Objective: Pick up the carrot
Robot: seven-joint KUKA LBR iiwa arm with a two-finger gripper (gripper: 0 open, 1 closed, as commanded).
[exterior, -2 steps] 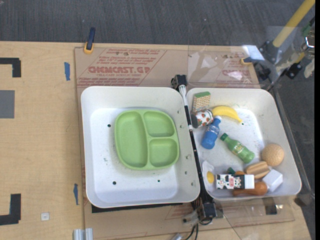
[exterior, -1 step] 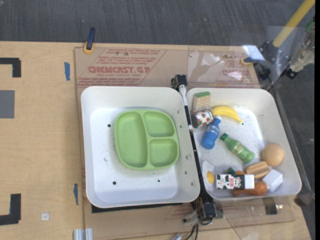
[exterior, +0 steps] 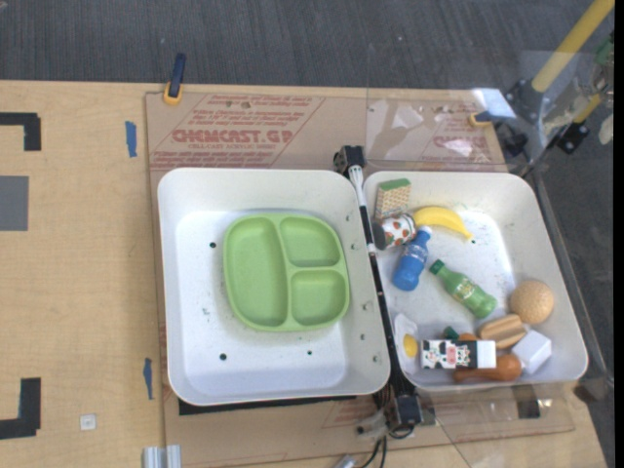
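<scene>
- Orange carrot (exterior: 487, 370): lies on its side along the near wall of the right white bin (exterior: 565, 305), in that bin's near right corner.
- Black-and-white printed carton (exterior: 449, 355): lies over the carrot's left end and hides it; the rest shows as an orange strip.
- Tan hot-dog bun (exterior: 502, 330): just behind the carrot, seems to touch it.
- Small white block (exterior: 532, 350): at the carrot's right end, pressed close.
- Round tan ball (exterior: 532, 301): behind the block, near the right wall.
- Small yellow-and-white piece (exterior: 408, 343): left of the carton, too small to identify.
- Green plastic bottle (exterior: 464, 290) and blue plastic bottle (exterior: 411, 261): both lie mid-bin, apart from the carrot.
- Yellow banana (exterior: 442, 221), red-and-white round item (exterior: 397, 230) and checkered tan box (exterior: 393, 198): at the far left of the right bin.
- Left white bin (exterior: 185, 291): holds a light green divided plate (exterior: 252, 266).
- Both bins sit on a printed cardboard sheet (exterior: 234, 130) on the wooden desk (exterior: 73, 261).
- Blurred grey-and-yellow hardware (exterior: 561, 86): beyond the right bin's far corner, cut off by the edge, hard to make out.
- Tool: cannot tell whether it is apart or together.
</scene>
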